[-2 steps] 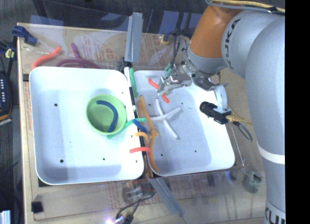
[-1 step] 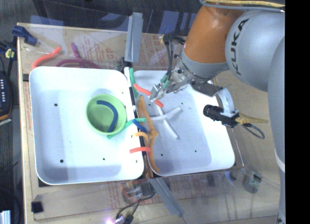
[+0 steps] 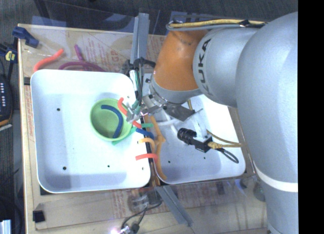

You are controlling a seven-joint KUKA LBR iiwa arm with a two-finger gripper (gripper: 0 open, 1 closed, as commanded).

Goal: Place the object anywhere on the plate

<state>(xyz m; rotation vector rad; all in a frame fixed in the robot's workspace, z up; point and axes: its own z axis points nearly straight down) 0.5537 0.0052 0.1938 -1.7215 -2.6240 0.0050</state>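
- Your gripper (image 3: 135, 110) hangs at the right rim of the left bin (image 3: 61, 142), just beside the plate. The wrist covers it, so you cannot tell whether it is spread or pressed together.
- The arm (image 3: 228, 66) reaches in from the right and covers most of the right bin (image 3: 195, 169).
- The plate (image 3: 100, 122) is green and round. It sits in the right half of the left bin, close to the rim that faces the other bin.
- The blue strip (image 3: 121, 119) lies on the plate, and you can see no part of it off the plate.
- That strip is bent into an arc. Its bulge faces right, toward the gripper, and it hugs the plate's right side.
- One end of the strip points left along the plate's far edge. The other end curls down and left at the near edge. A line between the two ends runs from far to near.
- A short red strip (image 3: 121, 103) sits tilted at the plate's far right rim, between plate and gripper. You cannot tell whether the gripper touches it.
- A row of coloured strips (image 3: 146, 140) runs along the seam between the bins, each lying roughly left to right.
- On the desk (image 3: 101, 40), beyond the left bin, lie an orange hook (image 3: 48, 60) and a purple hose (image 3: 83, 67).
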